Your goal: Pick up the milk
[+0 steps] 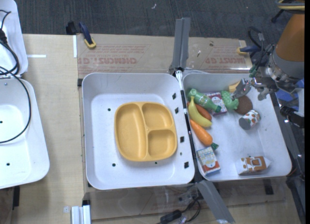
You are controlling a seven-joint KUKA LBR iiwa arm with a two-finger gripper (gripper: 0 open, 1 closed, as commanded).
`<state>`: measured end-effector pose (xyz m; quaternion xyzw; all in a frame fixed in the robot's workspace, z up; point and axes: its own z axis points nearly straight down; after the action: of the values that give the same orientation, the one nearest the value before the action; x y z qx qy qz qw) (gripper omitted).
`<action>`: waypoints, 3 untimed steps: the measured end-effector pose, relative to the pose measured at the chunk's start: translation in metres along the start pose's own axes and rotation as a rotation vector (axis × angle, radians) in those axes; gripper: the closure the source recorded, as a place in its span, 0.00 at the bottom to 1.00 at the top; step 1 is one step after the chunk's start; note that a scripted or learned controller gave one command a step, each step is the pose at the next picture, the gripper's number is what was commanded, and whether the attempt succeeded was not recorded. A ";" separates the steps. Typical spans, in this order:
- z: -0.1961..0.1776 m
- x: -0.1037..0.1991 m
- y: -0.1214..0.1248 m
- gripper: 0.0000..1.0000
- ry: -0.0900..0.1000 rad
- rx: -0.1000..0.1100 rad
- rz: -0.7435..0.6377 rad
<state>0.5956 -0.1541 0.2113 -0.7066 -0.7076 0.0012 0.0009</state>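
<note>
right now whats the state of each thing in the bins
gripper: above right bin's far side
yellow plate: flat in the left bin
banana: lying beside carrot
green bottle: lying on its side
milk carton: lying down, untouched
juice box: lying flat

The milk (253, 165), a small brown-and-white carton, lies on its side in the right bin's near corner.

Pale wooden bench (48, 53), two shallow white bins side by side on it, left bin (97, 136), right bin (276, 145), touching along one edge.
</note>
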 end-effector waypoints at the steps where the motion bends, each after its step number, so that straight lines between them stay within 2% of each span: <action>1: 0.047 -0.045 -0.041 0.00 0.000 0.000 -0.130; 2: 0.121 -0.013 -0.118 0.00 0.001 0.000 -0.145; 3: 0.101 -0.056 -0.118 0.00 -0.001 -0.003 -0.247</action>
<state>0.4778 -0.2102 0.1105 -0.6139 -0.7894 0.0000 -0.0004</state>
